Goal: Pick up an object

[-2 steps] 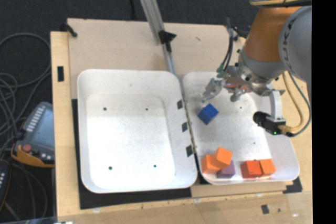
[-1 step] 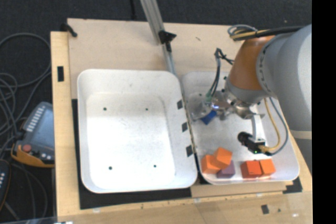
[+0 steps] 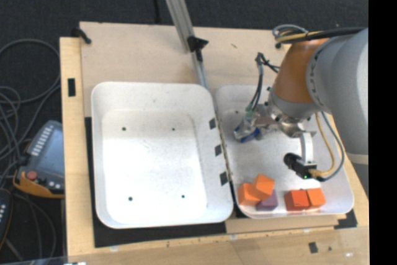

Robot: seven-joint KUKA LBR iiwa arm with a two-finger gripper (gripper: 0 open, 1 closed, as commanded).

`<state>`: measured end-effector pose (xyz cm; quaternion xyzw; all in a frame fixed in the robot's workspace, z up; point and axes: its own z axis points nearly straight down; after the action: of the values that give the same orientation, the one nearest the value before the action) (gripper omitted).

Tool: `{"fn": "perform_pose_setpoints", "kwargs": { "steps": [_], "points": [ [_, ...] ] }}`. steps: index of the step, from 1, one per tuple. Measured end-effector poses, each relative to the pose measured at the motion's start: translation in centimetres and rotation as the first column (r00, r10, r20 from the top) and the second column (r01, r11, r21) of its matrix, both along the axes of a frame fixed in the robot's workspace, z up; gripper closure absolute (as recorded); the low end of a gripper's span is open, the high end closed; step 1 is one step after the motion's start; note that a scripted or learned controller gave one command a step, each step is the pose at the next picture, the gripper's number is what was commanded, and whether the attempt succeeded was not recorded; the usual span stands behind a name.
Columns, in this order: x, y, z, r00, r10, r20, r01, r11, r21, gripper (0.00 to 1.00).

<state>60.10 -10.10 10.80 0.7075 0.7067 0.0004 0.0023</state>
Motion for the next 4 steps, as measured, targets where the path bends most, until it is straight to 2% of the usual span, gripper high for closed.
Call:
{"fn": "perform_pose_setpoints", "kwargs": {
  "steps": [1, 2, 3, 4],
  "points": [
    [4.0, 9.5, 9.4, 1.0, 0.012, 0.007, -0.012, 1.0, 0.005, 1.0],
    [1.8, 15.7, 9.4, 1.0, 0.009, -0.005, -0.009, 1.0, 0.005, 1.0],
    [2.7, 16.0, 16.3, 1.0, 0.006, 0.004, -0.006, 1.0, 0.003, 1.0],
    [5.3, 18.5, 23.6, 1.0, 0.006, 0.006, -0.006, 1.0, 0.004, 1.0]
  ]
}}
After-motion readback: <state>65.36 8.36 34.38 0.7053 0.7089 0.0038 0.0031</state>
